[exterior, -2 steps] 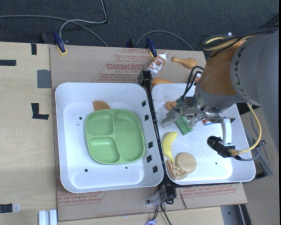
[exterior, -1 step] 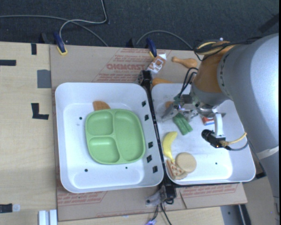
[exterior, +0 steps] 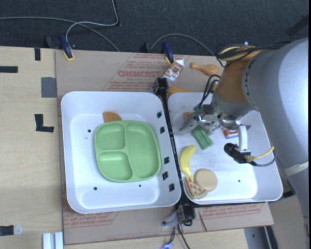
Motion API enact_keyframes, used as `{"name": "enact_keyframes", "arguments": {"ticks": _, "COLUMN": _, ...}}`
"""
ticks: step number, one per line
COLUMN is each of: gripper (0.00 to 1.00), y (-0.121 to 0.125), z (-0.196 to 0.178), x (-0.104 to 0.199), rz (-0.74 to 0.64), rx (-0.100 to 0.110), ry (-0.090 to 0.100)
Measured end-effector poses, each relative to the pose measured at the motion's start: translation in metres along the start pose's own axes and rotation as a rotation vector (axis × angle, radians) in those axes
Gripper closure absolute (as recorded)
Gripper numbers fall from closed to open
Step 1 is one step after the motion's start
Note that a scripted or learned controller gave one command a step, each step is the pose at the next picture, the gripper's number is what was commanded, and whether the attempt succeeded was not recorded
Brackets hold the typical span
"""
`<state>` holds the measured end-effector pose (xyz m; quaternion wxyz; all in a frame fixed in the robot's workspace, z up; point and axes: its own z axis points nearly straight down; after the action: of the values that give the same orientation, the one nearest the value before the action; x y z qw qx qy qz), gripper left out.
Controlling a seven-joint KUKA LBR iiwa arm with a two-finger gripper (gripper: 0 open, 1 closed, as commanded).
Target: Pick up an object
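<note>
- Arm (exterior: pixel 269 82) enters from the right and hangs over the right bin (exterior: pixel 264 188); the orange band sits above the wrist.
- Claw (exterior: pixel 198 119) is low in the upper-left part of the right bin, close to the divider between the two bins.
- Cannot tell the claw's state: the wrist body and cabling cover the tips.
- Green block (exterior: pixel 201 138) lies just below the claw, tilted, touching it or nearly so; contact cannot be confirmed.
- Banana (exterior: pixel 187 158) lies below the green block, near the bin's left wall, apart from the claw.
- Round tan cookie-like piece (exterior: pixel 206 180) and waffle-patterned piece (exterior: pixel 194 190) sit at the bin's lower left, well apart from the claw.
- Small red-and-white item (exterior: pixel 230 133) lies right of the claw, partly hidden under the arm.
- Left bin (exterior: pixel 75 154) holds a green divided plate (exterior: pixel 127 151) with an orange-brown piece (exterior: pixel 112 116) at its top edge.
- Both bins sit on cardboard on the worktop (exterior: pixel 20 154).
</note>
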<state>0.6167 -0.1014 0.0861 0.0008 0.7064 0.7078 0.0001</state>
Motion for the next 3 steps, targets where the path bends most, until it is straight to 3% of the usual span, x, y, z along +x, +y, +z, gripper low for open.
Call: {"name": "enact_keyframes", "arguments": {"ticks": 3, "gripper": 0.00, "y": -0.005, "z": 0.000, "x": -0.007, "rz": 0.001, "rx": -0.004, "ry": -0.003}}
